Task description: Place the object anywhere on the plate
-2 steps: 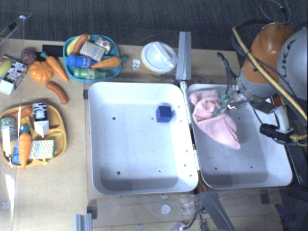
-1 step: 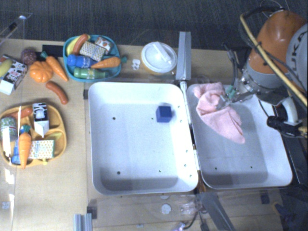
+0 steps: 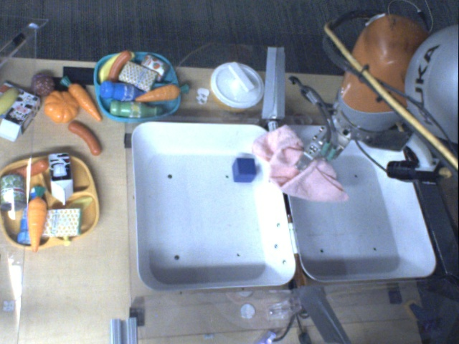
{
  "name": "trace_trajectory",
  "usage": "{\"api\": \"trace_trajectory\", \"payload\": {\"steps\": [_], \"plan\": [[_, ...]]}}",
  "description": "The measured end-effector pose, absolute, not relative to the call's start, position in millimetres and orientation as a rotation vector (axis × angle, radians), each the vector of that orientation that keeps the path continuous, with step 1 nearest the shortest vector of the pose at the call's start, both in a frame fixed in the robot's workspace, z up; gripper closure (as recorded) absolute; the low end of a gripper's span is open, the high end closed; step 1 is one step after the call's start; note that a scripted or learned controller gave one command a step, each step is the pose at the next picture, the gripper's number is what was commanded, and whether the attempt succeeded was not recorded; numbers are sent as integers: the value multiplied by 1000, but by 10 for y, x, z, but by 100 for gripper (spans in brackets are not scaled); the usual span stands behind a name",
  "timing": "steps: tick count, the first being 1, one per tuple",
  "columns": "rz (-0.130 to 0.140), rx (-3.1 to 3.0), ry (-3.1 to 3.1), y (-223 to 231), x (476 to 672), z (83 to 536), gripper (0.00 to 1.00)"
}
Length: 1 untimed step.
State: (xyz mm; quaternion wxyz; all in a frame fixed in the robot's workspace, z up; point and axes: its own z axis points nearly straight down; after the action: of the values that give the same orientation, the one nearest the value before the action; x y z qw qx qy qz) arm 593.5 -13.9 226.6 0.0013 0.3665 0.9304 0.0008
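Worktop [image 3: 107, 264]: wooden, and I see two white bins on it side by side, with dark floor beyond the far edge.
Left bin [image 3: 208, 264]: holds a small blue block [image 3: 244, 169] near its far right corner, lying free.
Right bin [image 3: 373, 249]: its near part lies bare below the cloth.
Pink cloth [image 3: 301, 167]: crumpled, draped over the wall between the two bins, partly in each.
Arm [image 3: 387, 63]: grey with an orange band, reaching in from the right.
Claw [image 3: 320, 151]: low over the cloth's right part, touching or just above it; I cannot tell how its fingers stand.
White round lid or plate [image 3: 237, 84]: behind the left bin, well apart from the block.
Blue bowl [image 3: 136, 84]: far left, full of toy food.
Yellow tray [image 3: 86, 192]: left edge, with a carrot and small boxes.
Loose toys: a pumpkin [image 3: 59, 106] and a sausage [image 3: 84, 137] between bowl and tray.
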Motion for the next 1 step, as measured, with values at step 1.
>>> {"api": "trace_trajectory", "payload": {"steps": [1], "plan": [[4,541,3089,404,6094,2197,100]]}}
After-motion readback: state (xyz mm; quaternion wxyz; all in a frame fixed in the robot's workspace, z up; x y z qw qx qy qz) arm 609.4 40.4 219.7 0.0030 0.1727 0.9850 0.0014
